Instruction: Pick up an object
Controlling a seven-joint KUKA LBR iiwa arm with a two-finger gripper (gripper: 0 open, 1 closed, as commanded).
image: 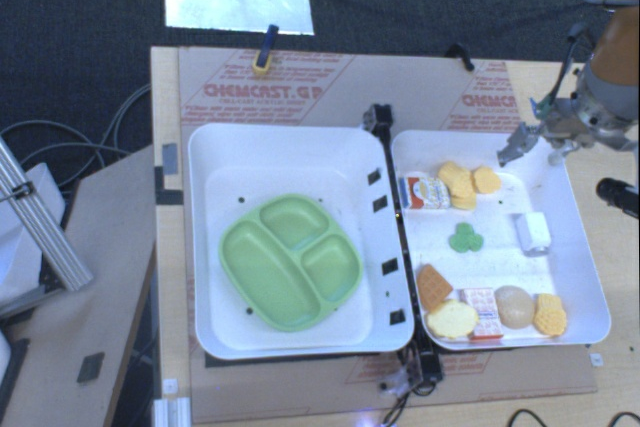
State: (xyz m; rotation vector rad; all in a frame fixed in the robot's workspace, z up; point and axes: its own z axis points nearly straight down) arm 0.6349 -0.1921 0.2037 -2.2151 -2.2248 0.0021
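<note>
Lying untouched along the right bin's (590, 300) near edge are a yellow bun (452, 319), a pale ball (515, 306) and a ridged yellow piece (549, 314); farther in sit a green clover shape (465, 238) and a white block (532, 232). Nothing is picked yet. Farthest, the gripper (532, 140) hovers over the bin's far right corner, fingers spread and holding nothing.

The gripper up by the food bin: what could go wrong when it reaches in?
The yellow pieces lie tight against a packet, so the gripper might nudge or catch both. The food at the near edge is crowded too. The white block blends with the bin and may be missed.
</note>
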